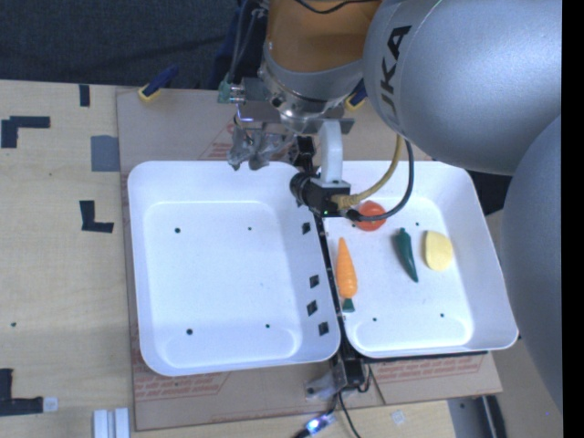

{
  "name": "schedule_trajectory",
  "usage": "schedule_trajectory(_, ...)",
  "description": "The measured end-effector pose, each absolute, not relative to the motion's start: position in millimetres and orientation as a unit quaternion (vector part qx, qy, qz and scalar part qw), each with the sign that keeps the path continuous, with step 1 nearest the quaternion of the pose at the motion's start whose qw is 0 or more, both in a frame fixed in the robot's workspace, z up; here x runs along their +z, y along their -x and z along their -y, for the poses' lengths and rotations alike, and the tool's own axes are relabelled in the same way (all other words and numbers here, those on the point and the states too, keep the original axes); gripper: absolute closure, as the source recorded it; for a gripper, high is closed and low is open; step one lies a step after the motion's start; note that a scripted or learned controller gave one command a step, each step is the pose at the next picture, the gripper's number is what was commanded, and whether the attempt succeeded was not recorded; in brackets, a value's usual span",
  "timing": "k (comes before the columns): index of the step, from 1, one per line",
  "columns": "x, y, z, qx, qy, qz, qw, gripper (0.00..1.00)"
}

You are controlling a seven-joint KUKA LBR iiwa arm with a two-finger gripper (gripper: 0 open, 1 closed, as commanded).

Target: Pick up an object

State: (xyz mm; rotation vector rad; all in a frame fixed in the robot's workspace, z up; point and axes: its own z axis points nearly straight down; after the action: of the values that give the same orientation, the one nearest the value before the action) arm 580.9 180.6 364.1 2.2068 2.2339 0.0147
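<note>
Gripper [260,149] above far edge of view-left bin [146,245]; open or closed: cannot tell. Carrot [347,267] in view-right bin [484,272], beside divider edge, long axis far-to-near, lying nearward and view-right of gripper.

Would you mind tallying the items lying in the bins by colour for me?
Orange: 1, the carrot
Red: 1, the tomato, partly hidden
Green: 1, the chilli pepper
Yellow: 1, the lemon
Total: 4, all in the bin on the view's right
</note>
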Motion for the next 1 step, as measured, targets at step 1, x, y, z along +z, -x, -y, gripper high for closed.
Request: schedule_trajectory(1, 319.6, -564.4, -236.9, -0.0026, -0.705, -0.71, -0.002, 1.0)
